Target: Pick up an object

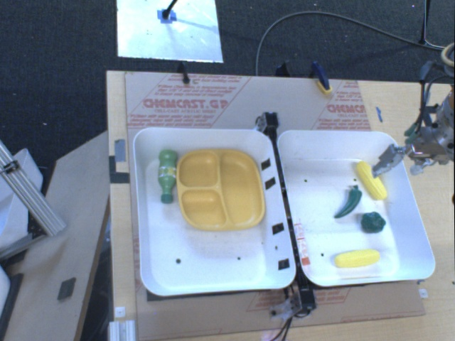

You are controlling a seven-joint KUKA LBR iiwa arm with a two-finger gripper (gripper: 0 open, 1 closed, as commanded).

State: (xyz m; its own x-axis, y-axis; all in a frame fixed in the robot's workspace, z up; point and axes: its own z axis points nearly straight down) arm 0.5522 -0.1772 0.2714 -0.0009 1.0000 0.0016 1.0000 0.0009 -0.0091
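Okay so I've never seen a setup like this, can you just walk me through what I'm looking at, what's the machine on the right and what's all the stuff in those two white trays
One camera fixed above a bench looks down at a slant. At the right edge is the end of a robot arm; its claw is the part meant to grab things. It hangs over the right bin, beside a yellow corn cob. I cannot tell whether it is open or shut, and nothing is visibly held.

That bin also holds a dark green pepper, a small green lump and a yellow banana-like piece.

The left bin holds a yellow divided plate and a green toy bottle beside it.

They all look like toy food.
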